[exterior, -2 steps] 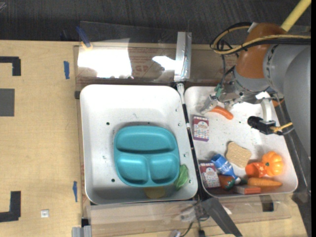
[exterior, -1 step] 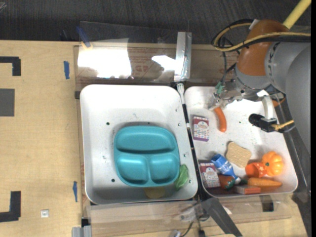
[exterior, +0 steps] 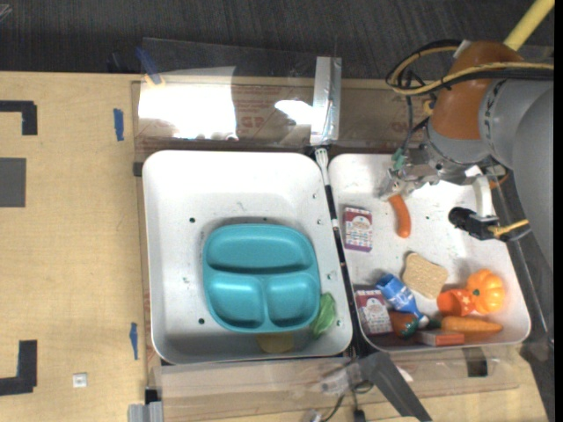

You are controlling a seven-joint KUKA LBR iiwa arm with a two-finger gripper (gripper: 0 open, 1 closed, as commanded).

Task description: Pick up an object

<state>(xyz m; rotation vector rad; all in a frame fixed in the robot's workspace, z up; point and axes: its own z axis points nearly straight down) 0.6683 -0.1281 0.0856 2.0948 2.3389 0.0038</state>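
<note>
Hovering at right bin's (exterior: 519,319) far end, gripper (exterior: 406,176) just above sausage (exterior: 402,217); grip state impossible to tell. Best lowered straight, straddling sausage's narrow width before closing.

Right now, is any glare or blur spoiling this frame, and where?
Camera view: strong glare washes out the clear panel behind the left bin; the bin walls are bright but readable. The teal tray and the small orange sausage below the gripper are reasonably sharp; the heap in the right bin's near corner looks soft, and the gripper is too small for detail.
</note>
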